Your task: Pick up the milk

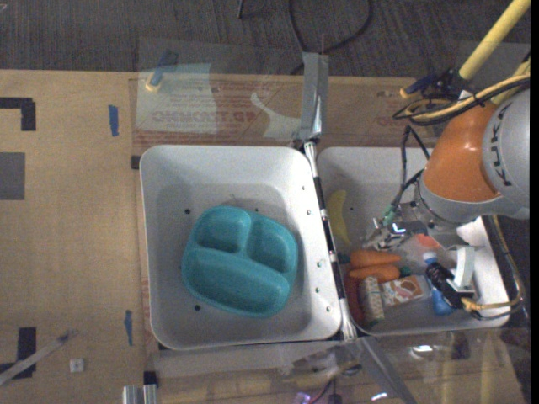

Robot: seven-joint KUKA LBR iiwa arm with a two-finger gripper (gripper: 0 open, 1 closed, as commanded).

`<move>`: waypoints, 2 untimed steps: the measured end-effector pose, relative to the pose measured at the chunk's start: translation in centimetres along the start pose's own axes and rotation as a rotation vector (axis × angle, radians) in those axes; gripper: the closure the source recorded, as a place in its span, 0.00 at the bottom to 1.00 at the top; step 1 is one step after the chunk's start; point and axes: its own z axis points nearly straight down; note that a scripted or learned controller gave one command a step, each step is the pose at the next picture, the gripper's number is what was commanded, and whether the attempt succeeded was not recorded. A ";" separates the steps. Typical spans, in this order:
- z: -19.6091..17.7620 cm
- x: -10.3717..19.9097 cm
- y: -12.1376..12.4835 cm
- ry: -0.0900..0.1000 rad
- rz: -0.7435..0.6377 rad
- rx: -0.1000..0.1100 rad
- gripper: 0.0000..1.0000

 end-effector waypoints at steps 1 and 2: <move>-8.5 5.1 1.8 0.004 -0.101 0.013 1.00; -13.8 5.5 -1.3 0.004 -0.206 0.012 1.00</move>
